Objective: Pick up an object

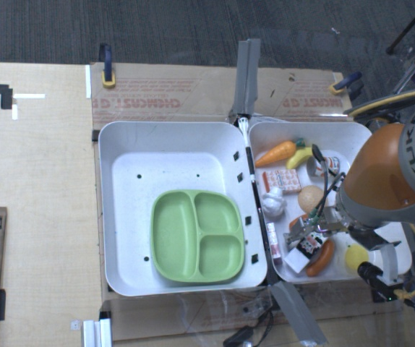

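a wooden bench (34,194) seen from above carries two shallow white bins side by side. the left bin (121,194) holds a green divided plate (197,236) with three compartments, lying flat toward its near side. the right bin (352,129) is crowded with small items, and the grey arm with its orange band (381,168) reaches in from the right and bends down over the bin's right half, covering much of it. the gripper (310,231) sits low among the items near the bin's near-left part; whether it is apart, together or clamped on anything cannot be told, as wires and clutter blur it. visible objects: an orange carrot (275,152) and a yellow banana (300,157) at the far side, a red-and-white box (287,181), a pale round bun (310,197), a white crumpled ball (272,204), a red sausage (320,259) and a yellow lemon (355,256) partly hidden by the arm.
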Action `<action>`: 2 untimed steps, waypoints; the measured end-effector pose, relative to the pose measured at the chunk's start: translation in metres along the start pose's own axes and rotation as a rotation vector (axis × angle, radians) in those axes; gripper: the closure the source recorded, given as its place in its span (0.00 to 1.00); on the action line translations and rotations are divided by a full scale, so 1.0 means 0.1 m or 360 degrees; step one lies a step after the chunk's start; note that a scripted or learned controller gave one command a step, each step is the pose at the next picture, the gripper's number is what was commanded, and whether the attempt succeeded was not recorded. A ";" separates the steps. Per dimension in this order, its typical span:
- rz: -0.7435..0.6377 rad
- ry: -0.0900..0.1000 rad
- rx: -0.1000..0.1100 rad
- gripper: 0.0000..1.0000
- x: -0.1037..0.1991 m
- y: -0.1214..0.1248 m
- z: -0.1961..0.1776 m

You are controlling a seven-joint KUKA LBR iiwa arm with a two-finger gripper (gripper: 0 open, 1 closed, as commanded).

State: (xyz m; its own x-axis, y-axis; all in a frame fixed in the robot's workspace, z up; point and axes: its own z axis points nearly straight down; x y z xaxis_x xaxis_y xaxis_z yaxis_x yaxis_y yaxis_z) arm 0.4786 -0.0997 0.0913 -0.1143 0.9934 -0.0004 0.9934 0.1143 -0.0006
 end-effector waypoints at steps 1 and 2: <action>0.0007 -0.0003 -0.0011 1.00 -0.01 0.03 -0.11; -0.0243 0.0000 0.0002 1.00 0.64 0.54 -1.00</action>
